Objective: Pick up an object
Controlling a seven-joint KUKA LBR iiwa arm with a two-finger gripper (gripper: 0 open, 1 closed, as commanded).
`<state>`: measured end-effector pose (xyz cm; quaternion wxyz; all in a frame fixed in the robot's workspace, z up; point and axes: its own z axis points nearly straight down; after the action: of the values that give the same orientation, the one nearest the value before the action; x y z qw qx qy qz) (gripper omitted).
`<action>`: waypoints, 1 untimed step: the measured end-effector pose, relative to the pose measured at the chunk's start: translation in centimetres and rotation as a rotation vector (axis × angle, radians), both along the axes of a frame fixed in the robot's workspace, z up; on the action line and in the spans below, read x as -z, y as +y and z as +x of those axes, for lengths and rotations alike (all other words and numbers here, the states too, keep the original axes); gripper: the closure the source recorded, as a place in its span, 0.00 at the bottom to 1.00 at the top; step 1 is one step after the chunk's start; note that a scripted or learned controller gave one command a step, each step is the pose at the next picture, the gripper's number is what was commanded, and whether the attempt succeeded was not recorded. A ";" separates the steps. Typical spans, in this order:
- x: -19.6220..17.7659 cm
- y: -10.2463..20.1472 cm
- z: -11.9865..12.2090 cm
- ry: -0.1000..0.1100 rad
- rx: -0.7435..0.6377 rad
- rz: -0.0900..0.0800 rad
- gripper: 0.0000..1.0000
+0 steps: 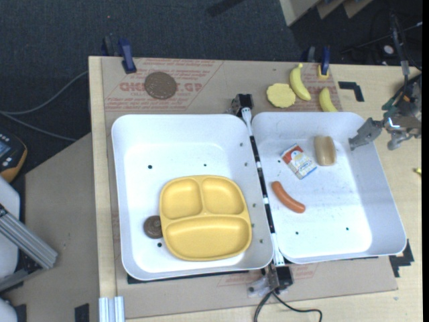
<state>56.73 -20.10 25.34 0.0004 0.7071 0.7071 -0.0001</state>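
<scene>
Glossy yellow plastic tray [203,217] sits smooth in the matt white bin [134,153] (faintly speckled); bare wooden bench [107,92]; metallic grey gripper [375,129].

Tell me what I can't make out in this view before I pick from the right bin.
- Gripper, camera view: small and blurred at the right edge, where the arm is cut off.
- Small carton: print too small to read.
- Brown disc in the left bin: partly hidden under the yellow divided plate.
- Board lettering: partly covered by the brown cookie.
</scene>
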 end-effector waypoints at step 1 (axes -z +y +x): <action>16.5 3.1 4.5 0.007 -0.003 0.006 0.00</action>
<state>61.22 -17.01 8.88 -0.0042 0.7058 0.7083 -0.0007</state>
